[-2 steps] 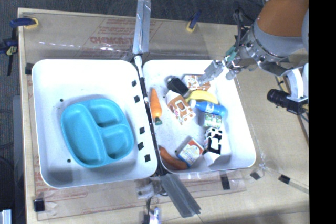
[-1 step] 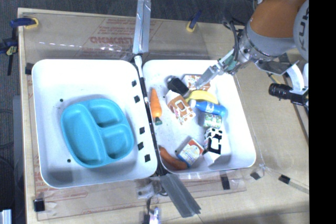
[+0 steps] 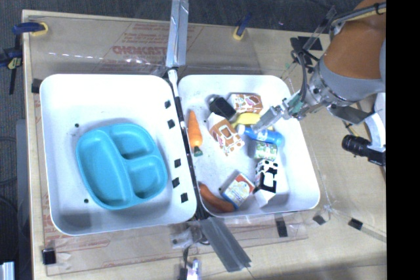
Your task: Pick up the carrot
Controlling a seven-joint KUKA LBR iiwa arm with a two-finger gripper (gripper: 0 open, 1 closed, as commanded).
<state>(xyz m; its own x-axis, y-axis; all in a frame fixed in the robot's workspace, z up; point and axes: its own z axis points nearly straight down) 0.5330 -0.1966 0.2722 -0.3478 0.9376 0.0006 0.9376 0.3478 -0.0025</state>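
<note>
Well to the left of your claw sits the left bin (image 3: 52,141), holding a blue divided tray (image 3: 121,164). The carrot (image 3: 194,131) lies untouched by the right bin's (image 3: 308,167) left wall, left of the claw, so the pick is still ahead. The claw (image 3: 261,121) hovers over the cartons (image 3: 226,134); you cannot tell its opening. Plywood bench (image 3: 98,36), dark carpet beyond.
</note>
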